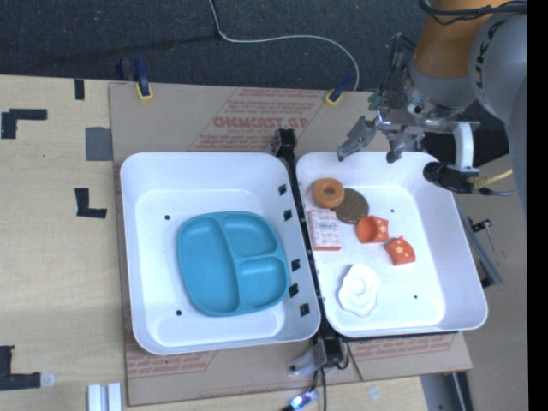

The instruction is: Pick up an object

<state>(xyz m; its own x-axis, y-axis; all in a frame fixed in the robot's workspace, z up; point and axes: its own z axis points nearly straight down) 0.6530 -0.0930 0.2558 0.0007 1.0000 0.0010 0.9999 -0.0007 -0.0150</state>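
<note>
Claw [370,145] hovering wide and holding nothing; donut [327,193] lying just below it, waiting; descending and grasping remaining.

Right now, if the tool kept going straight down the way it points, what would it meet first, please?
Probably the far rim of the right bin: the open tool hangs above it, short of the donut. Depth is unclear from this slanted view.

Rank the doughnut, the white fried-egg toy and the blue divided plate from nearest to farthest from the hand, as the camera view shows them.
1. Doughnut: far end of the right bin, just below the hand.
2. White fried-egg toy: near end of the same bin.
3. Blue divided plate: in the left bin, across the divider.
</note>
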